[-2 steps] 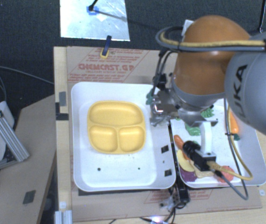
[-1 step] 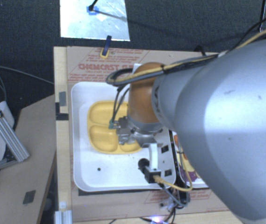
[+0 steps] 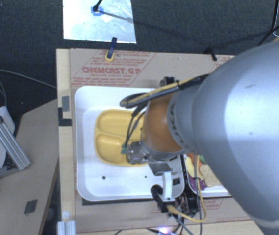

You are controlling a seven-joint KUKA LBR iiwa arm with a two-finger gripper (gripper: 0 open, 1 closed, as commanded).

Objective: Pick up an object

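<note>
Bin (image 3: pixel 88 146) holds yellow dish (image 3: pixel 111 136); hand hidden, grip state cannot be told.

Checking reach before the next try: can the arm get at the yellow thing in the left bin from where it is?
Probably yes. The arm already hangs over the left bin, its wrist right above the yellow thing, and nothing else lies beside it.

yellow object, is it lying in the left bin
Yes, the yellow object rests on the floor of the left bin, partly behind the arm.
</note>
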